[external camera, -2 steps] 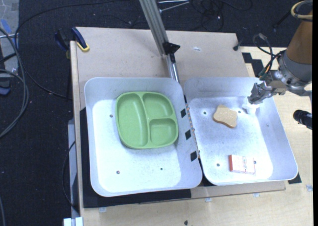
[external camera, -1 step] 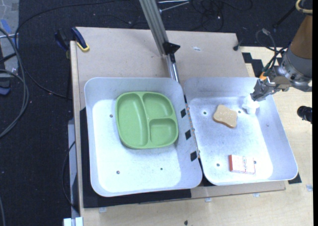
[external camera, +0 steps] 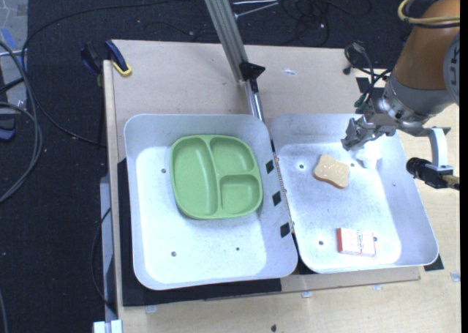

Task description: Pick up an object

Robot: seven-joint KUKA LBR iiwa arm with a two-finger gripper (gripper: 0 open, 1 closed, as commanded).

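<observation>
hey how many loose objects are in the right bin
2: a tan sponge-like piece near the bin's middle, and a small red-and-white box near its front edge. The hand may hide more.

Arm (external camera: 431, 53) cut off at right edge; red box's (external camera: 356, 241) print too small

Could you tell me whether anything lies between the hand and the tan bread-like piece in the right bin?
Nothing visible does. The hand hangs over the right bin's far edge, and the tan bread-like piece lies just toward the camera and leftward with bare bin floor between. The red and white packet sits well clear, nearer the camera.
</observation>
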